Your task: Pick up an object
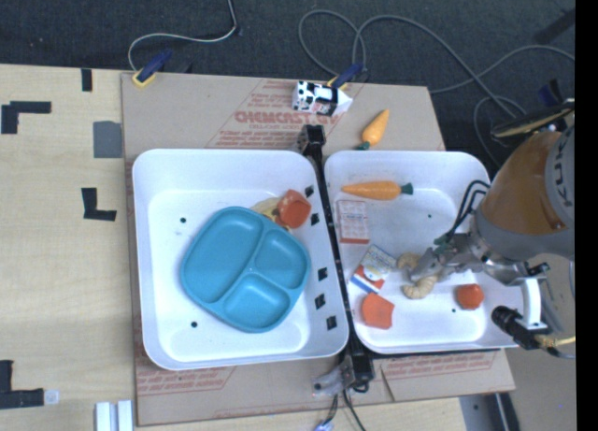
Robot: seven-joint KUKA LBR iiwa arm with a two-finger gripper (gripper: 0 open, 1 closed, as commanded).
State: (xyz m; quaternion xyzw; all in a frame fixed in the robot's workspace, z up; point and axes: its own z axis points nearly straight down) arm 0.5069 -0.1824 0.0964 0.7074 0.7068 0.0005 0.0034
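Red "CHEMCRAFT"-like print on cardboard sheet [252, 119], only partly legible.

Tool [439, 259] low in right bin [467, 169], touching a lumpy item [417, 280] just left of it. Small round piece [469, 296] just right-front; wedge [377, 310] and packet [372, 268] further left; carrot [376, 190] behind-left. Left bin [149, 233], well left, holds divided plate [245, 268].
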